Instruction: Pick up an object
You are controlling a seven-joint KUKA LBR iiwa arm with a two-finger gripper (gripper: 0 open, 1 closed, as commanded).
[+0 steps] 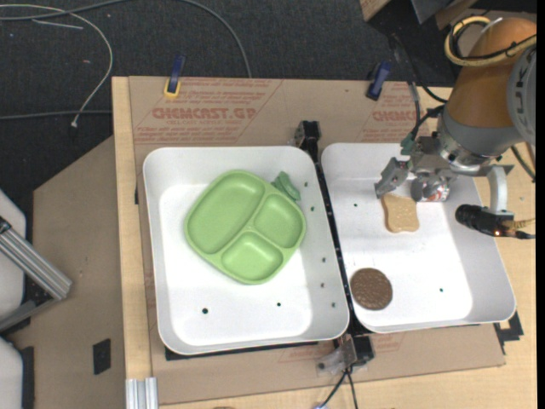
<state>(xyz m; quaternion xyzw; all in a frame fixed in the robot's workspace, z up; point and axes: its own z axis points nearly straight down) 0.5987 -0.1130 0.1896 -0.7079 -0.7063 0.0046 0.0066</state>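
A plate [245, 226] lies in the left bin [170, 313], a small item [287, 186] touching its far right edge; right of the plate, in the right bin [477, 296], lie a toast [401, 214] and, nearer the camera, a cookie [372, 288]

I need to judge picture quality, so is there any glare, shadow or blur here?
Camera view: lighting is even; the white bins look bright but not washed out; soft shadow beside the green plate; the gripper area is slightly soft.
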